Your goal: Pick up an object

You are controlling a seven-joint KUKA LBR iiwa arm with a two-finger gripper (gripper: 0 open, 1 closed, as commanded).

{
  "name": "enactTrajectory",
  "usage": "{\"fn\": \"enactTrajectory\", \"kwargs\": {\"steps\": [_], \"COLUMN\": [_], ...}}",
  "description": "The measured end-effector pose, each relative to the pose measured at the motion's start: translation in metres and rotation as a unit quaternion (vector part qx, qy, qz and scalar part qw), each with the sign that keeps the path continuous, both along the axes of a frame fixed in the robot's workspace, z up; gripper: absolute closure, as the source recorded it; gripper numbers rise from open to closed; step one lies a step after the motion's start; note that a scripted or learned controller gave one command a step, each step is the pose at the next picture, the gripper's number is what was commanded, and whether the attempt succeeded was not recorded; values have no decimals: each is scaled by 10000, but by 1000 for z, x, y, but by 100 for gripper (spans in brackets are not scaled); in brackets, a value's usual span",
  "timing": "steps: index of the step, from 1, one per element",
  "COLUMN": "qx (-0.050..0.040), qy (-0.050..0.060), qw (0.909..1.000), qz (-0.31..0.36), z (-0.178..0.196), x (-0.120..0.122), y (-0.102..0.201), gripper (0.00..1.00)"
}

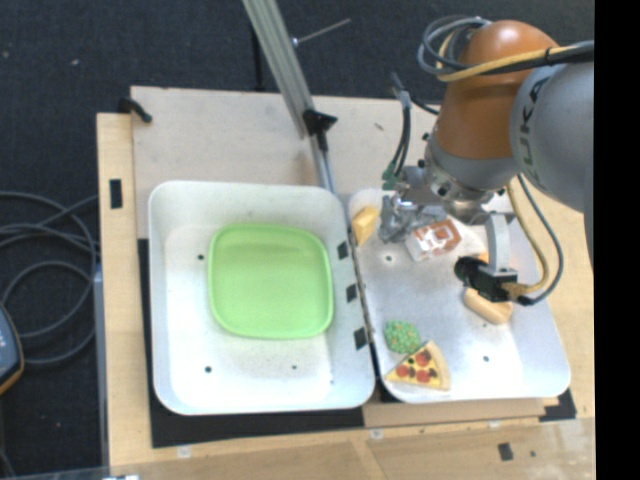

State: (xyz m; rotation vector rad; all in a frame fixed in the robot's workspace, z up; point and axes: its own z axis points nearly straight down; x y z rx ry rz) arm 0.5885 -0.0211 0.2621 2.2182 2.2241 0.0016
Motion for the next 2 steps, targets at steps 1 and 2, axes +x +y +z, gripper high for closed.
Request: {"fn": "enactTrajectory", "kwargs": {"steps": [1, 2], "qx": [2, 2], "qy": [2, 5], "qw": [10000, 10000], "qz": [4, 2], "z": [1, -3], "x": [-15, -37], "y": [45, 94], "gripper": [100, 100]}}
